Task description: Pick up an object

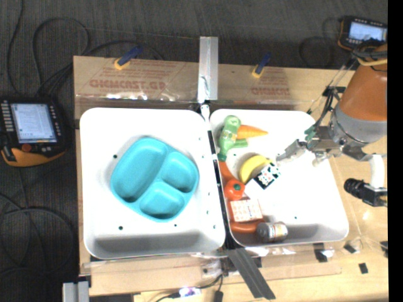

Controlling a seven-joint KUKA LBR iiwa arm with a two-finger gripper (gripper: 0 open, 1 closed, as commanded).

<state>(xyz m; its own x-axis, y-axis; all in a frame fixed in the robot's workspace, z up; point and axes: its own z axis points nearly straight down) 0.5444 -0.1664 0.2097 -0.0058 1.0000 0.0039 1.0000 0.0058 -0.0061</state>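
The right bin [315, 200] holds several objects along its left side: a green toy [228, 134], an orange carrot [253, 131], a yellow banana [250, 165], a small black-and-white block [268, 176], a red round toy [234, 189], an orange packet [245, 211] and a grey can [272, 231]. My gripper [296, 148] hangs over the upper middle of this bin, just right of the banana and above the black-and-white block. Nothing shows in its grasp.
The left bin [101, 131] holds a teal divided plate [156, 176]. The arm's orange band [368, 93] is over the right bin's far right corner. A pendant [30, 128] lies off the bench to the left.
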